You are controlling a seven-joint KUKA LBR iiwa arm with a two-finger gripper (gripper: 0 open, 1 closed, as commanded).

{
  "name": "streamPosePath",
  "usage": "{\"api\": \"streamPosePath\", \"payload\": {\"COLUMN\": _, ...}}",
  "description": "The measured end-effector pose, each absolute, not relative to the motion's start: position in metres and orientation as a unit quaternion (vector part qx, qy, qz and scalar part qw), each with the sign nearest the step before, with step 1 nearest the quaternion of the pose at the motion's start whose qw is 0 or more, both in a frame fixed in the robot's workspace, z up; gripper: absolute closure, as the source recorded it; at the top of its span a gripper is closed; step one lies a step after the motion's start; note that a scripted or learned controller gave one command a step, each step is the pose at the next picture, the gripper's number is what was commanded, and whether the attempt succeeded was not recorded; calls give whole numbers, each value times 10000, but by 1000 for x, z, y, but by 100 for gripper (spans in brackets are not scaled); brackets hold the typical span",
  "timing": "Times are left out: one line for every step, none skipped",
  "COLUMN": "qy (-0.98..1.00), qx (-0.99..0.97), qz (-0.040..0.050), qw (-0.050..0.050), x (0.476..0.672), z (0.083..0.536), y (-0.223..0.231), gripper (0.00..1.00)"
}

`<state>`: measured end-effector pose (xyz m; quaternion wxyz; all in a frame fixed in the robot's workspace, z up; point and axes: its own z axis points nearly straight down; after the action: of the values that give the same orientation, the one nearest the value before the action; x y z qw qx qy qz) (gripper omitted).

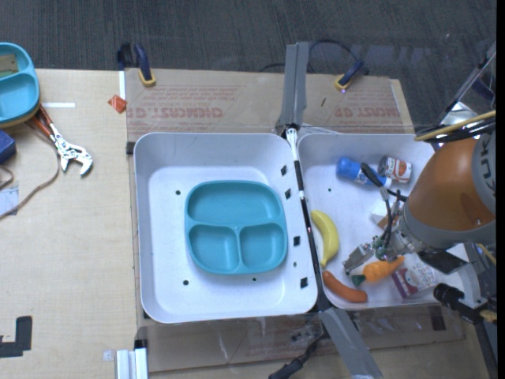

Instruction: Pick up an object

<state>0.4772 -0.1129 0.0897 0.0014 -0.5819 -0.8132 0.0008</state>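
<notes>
My gripper point(369, 256) is low in the right bin point(347, 152), under the grey arm with its orange band point(446, 188). It hangs right over an orange carrot point(382, 270) with a green top and may be touching it. To the carrot's left, a red sausage-like piece point(344, 288) lies at the bin's front. A yellow banana point(326, 235) lies along the left wall. At the back of the bin are a blue object point(352, 170) and a small can point(395, 168). A dark-labelled packet point(414, 279) sits at the front right, partly under the arm.
The left bin point(158, 235) holds a teal divided plate point(236, 227). Left of the bins, on the bench, lie a wrench point(67, 150) and a teal dish point(16, 81). Clamps point(140, 63) grip the cardboard at the back.
</notes>
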Motion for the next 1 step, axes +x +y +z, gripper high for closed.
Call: {"api": "streamPosePath", "payload": {"qy": -8132, "qx": -5819, "qz": 8, "qw": 14, "x": 477, "z": 90, "y": -113, "gripper": 0}}
